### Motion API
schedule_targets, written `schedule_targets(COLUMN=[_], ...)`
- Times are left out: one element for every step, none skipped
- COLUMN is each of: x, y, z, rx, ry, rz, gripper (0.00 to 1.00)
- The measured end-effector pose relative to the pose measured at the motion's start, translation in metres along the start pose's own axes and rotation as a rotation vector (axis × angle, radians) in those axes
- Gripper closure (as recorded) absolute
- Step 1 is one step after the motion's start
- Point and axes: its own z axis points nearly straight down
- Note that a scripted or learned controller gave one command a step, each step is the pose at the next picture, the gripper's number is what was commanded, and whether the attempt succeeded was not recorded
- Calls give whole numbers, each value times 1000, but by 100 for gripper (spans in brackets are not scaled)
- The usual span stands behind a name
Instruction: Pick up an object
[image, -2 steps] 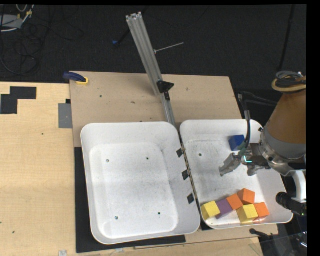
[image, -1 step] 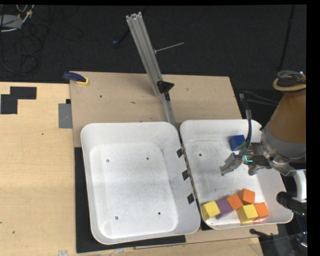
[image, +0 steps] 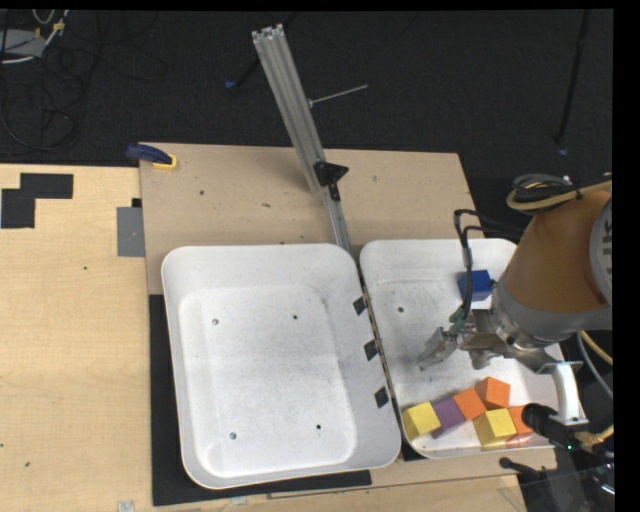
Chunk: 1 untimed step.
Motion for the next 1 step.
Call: schedule_targets(x=[-9], y=[-5], z=[53], rx=[0], ry=[0], rz=[0], gripper=[0])
